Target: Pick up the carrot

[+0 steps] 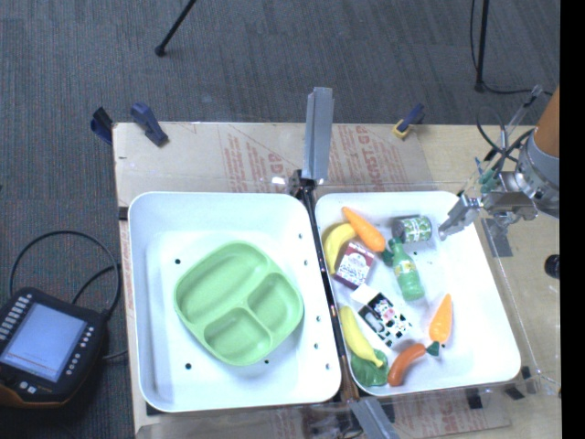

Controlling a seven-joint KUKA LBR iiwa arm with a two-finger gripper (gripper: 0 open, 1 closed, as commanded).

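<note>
The gripper (460, 216) hangs at the right edge of the frame, over the upper right rim of the right bin (501, 309); whether its fingers are spread or pressed together I cannot tell. The carrot (364, 229) lies in the upper left of that bin, slanting, touching the banana (335, 242) and just above the small red carton (355, 265), with the can (412, 229) near its right. A good approach probably comes straight down over the carrot's middle, jaws set across its width, clear of banana and carton.
</note>
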